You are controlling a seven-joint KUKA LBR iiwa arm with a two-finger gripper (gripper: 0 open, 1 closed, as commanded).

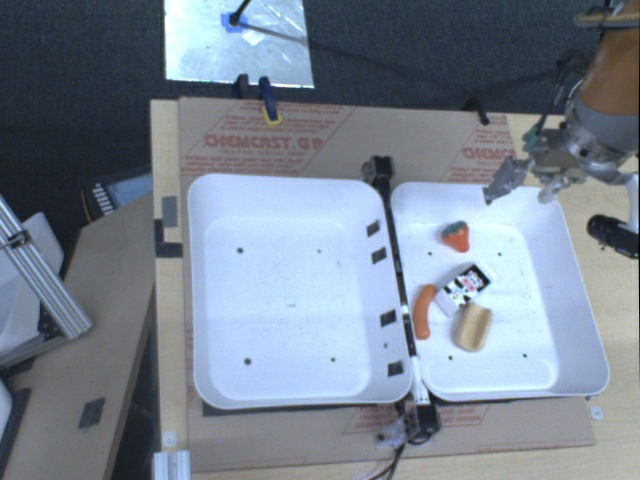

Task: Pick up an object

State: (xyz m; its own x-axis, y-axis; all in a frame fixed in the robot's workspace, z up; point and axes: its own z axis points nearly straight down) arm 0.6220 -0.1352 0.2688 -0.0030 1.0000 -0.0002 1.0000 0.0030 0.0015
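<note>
The right bin (pixel 560 258) holds a small red strawberry toy (pixel 457 235), a black and white card-like piece (pixel 467 285), an orange sausage-shaped toy (pixel 424 311) and a tan bread-roll toy (pixel 472 327). My gripper (pixel 524 183) hangs above the far right corner of that bin, up and to the right of the strawberry. Its two fingers stand apart, open, with nothing between them.
The left bin (pixel 210 268) lies beside the right one, joined by a black hinge strip (pixel 392 258). Both rest on a cardboard sheet (pixel 300 133). A shiny metal plate (pixel 235 28) lies at the back left. Aluminium framing (pixel 35 278) stands at the left edge.
</note>
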